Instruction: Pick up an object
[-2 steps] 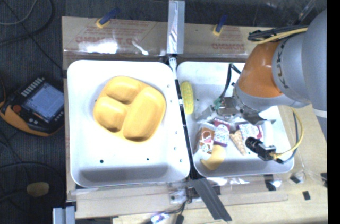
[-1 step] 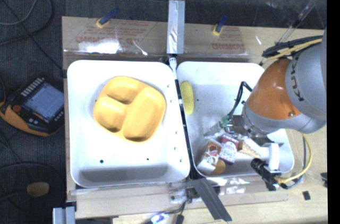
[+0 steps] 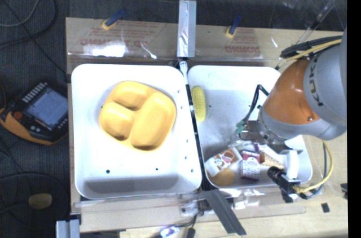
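Jaws of the gripper (image 3: pixel 252 148) were lowered into the right-hand bin (image 3: pixel 225 84), just above the cluster of small packets (image 3: pixel 242 162) at its near edge — whether they were spread or pressed together could not be told, since the wrist hid them from above. Nothing was seen pinched between them.

Landmark: the central divider (image 3: pixel 190 118) where the two bins met.

Step in hand, as judged — closing on one item of the cluster. To do it well, the jaws would need to straddle a single packet rather than the seam between two, descend squarely, and close before any lift; the packets lay touching one another, so a neighbour could be dragged along or the target nudged aside.

Containers and contents:
- Left-hand bin (image 3: pixel 84 175), left of the divider: one large yellow moulded piece (image 3: pixel 137 114) with three rounded lobes, lying near the bin's middle.
- Right-hand bin, right of the divider: a small yellow oblong object (image 3: pixel 198 102) just beside the divider, well apart from the cluster; the packets, with a rounded brown item (image 3: pixel 224 176) among them, sat toward the near rim, partly beneath the arm (image 3: pixel 299 101).

Both bins rested on the tabletop (image 3: pixel 79 34).
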Available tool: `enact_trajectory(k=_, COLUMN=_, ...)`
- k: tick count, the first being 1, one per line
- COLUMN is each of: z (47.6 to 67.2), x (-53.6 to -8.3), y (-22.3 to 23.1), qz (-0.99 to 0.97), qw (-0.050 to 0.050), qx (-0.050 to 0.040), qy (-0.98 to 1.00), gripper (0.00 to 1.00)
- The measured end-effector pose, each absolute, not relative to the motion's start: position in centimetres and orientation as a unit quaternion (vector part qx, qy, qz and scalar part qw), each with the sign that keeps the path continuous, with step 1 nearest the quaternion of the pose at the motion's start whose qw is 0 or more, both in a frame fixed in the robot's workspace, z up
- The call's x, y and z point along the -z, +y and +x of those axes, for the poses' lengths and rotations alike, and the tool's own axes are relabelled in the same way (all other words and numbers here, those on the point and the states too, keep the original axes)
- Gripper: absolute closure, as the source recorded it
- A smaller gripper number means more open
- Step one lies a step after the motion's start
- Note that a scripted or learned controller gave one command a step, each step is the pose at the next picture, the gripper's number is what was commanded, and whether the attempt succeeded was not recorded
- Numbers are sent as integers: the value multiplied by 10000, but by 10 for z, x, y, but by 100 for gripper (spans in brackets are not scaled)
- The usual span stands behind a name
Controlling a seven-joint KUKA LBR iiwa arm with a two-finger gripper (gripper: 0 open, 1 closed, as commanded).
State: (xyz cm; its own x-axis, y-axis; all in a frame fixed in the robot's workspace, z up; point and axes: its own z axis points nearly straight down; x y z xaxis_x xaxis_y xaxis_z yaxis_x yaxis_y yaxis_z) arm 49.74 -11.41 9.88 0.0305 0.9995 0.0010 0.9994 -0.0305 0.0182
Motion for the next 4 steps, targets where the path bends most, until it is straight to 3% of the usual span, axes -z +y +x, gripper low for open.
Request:
enact_trajectory(k=1, z=497, x=-99, y=-114, qz=7179, qw=58, qx=-63, qy=6961, gripper=0)
enact_trajectory(k=2, z=598, x=-90, y=-100, qz=6887, qw=79, qx=-34, qy=7250, gripper=0)
enact_trajectory(k=3, z=526, x=-125, y=-113, qz=6737, qw=-16, qx=20, qy=7390, gripper=0)
enact_trajectory(k=4, z=491, x=-90, y=-140, qz=6045, qw=57, qx=-52, qy=7966, gripper=0)
